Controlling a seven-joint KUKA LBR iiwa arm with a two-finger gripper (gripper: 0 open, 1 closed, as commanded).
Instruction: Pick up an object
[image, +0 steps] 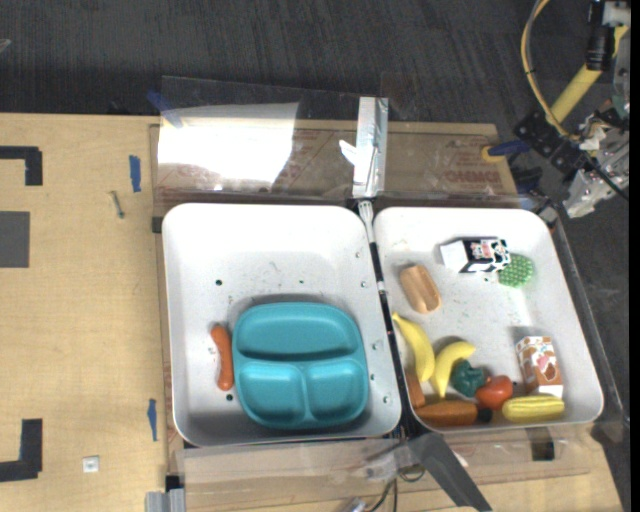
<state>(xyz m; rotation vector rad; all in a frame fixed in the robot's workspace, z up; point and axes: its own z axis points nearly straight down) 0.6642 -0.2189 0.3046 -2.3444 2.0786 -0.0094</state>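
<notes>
Left bin (190, 240) has a big teal divided tray (298, 362), long axis running front to back, with an orange carrot-looking thing (223, 356) lying lengthwise just off its left edge. Right bin (560, 290) holds the small stuff: two bananas (418, 346) curving near the divider, a hot dog bun (420, 288) angled up-left, a reddish sausage (447, 411) along the front wall, a yellow piece (533, 406), a red and white carton (538, 362), a cow-print milk carton (474, 253), a green knobby toy (517, 270). Can't read any writing. The gripper (598, 170) sits far right, off the bins; can't tell its state.
</notes>
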